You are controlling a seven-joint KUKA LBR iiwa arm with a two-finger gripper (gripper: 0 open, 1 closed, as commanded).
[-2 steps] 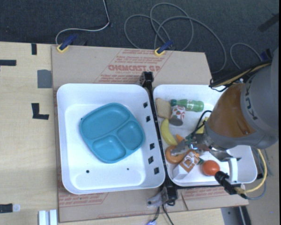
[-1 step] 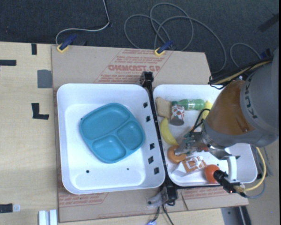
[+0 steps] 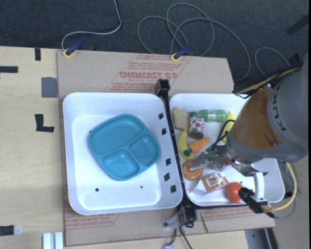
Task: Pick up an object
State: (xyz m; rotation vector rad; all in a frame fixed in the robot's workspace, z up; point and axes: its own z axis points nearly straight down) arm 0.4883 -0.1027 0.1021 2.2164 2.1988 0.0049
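Note:
The right bin (image 3: 272, 183) holds several toy foods. A bread slice (image 3: 180, 119), a small brown-and-white carton (image 3: 197, 124) and a green bottle (image 3: 212, 116) lie along its far side. A yellow banana (image 3: 183, 145) and an orange carrot (image 3: 200, 144) sit at mid-left. Toward the near side are an orange half (image 3: 192, 172), a small printed box (image 3: 215, 181) and a red tomato (image 3: 234, 191). My gripper (image 3: 201, 161) is low over the bin, between the carrot and the orange half. The arm's wrist hides the bin's right half.
The left bin (image 3: 72, 154) holds a blue divided plate (image 3: 125, 146). A black divider strip (image 3: 168, 139) runs between the bins. Both bins rest on a cardboard sheet (image 3: 119, 71), with cables lying on the dark floor behind it.

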